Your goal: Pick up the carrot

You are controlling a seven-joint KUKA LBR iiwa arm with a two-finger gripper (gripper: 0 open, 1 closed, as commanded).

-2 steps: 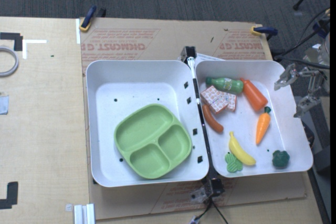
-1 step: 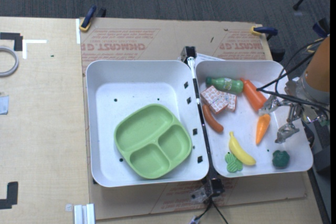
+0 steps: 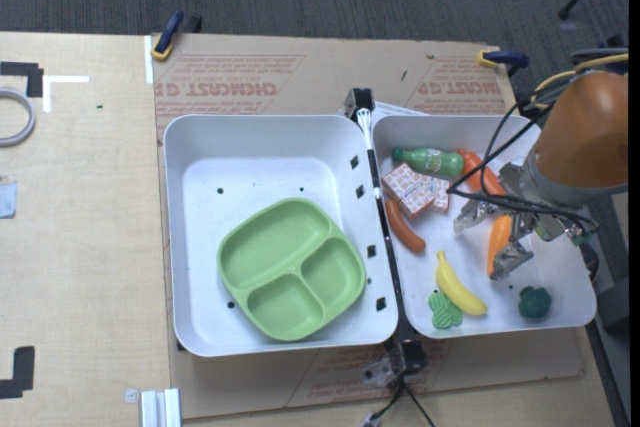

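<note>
The carrot (image 3: pixel 499 238) was seen gripped between the fingers of the gripper (image 3: pixel 497 240) in the right bin (image 3: pixel 566 315), so it was caught but not yet lifted clear.

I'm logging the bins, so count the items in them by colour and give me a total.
Green: 4, the divided plate, bottle, leafy piece, broccoli
Orange: 2, the carrot between the gripper fingers, another orange piece
Yellow: 1, banana
Reddish: 1, sausage
Red-and-white: 1, box
Total: 9
</note>
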